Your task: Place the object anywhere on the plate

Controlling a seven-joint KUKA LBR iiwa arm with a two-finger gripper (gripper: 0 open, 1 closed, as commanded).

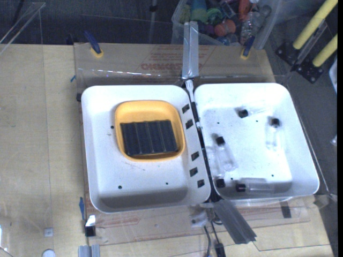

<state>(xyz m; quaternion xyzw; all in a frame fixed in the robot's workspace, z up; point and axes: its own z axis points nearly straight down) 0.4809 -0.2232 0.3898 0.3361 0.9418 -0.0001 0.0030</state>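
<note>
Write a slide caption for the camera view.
Dark ridged object lies on the yellow plate in the left bin; clear black-capped pieces scatter the right bin.

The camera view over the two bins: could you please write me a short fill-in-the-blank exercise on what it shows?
1. The orange plate sits in the ____ bin.
2. The dark ridged object lies on the ____.
3. The small clear items with black caps are scattered in the ____ bin.
4. The colour of both bins is ____.

Missing words: left; plate; right; white
</note>
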